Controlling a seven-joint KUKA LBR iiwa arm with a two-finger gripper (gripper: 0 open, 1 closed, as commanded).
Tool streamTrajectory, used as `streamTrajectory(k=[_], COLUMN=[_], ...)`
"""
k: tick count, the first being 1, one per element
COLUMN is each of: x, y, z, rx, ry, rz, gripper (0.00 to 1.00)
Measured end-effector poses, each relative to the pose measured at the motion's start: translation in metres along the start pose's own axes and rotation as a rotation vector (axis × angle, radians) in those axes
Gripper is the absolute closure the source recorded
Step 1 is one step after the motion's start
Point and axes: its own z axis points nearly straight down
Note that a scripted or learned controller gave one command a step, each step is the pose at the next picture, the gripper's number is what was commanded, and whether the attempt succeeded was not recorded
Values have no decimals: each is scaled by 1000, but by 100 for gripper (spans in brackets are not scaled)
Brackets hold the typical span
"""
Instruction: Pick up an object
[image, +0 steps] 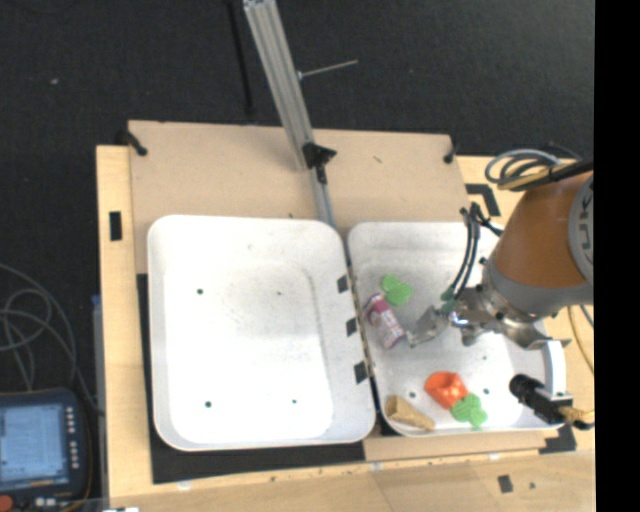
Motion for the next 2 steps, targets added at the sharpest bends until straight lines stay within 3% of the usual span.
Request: streamTrajectory(k=[1, 2], x=[-6, -6], y=[-7, -4], z=[60, 46], rx=[2, -10], ry=[0, -1], rz=[0, 7], gripper=[0, 100])
